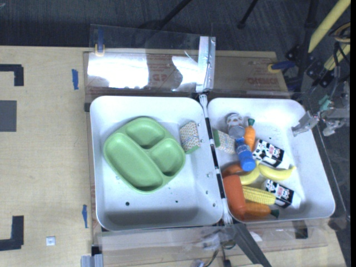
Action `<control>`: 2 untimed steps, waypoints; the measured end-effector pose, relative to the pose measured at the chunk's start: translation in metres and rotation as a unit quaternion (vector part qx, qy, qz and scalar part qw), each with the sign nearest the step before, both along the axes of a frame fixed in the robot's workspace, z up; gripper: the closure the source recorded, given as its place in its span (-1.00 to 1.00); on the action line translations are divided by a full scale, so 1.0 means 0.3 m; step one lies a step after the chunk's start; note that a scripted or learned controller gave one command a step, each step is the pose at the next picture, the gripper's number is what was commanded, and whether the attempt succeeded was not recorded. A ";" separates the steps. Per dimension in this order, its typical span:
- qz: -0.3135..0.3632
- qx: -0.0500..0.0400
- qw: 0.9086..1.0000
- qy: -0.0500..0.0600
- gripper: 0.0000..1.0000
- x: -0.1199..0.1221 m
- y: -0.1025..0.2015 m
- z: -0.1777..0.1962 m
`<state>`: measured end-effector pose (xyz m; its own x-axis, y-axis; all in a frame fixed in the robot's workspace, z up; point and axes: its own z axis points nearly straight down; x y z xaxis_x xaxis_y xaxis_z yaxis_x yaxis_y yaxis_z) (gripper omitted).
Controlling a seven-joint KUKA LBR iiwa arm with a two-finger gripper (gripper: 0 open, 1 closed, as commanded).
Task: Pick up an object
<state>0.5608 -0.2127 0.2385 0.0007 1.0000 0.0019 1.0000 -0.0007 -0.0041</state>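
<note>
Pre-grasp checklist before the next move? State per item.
1. Tool in view at the right bin's right rim: ok.
2. Tool carries nothing visible: ok.
3. Finger opening: cannot tell.
4. Targets present: banana, corn cob, blue bottle, carrot piled in the right bin: ok.
5. Isolated target: not ok, the items touch or overlap.
6. Left bin holds a green divided plate and a small patterned roll, apart from the pile: ok as alternatives.
</note>
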 end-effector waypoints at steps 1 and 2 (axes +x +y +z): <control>-0.127 0.000 0.992 0.001 -1.00 -0.233 0.087 -0.191; -0.041 -0.001 0.999 -0.004 -1.00 -0.224 0.090 -0.510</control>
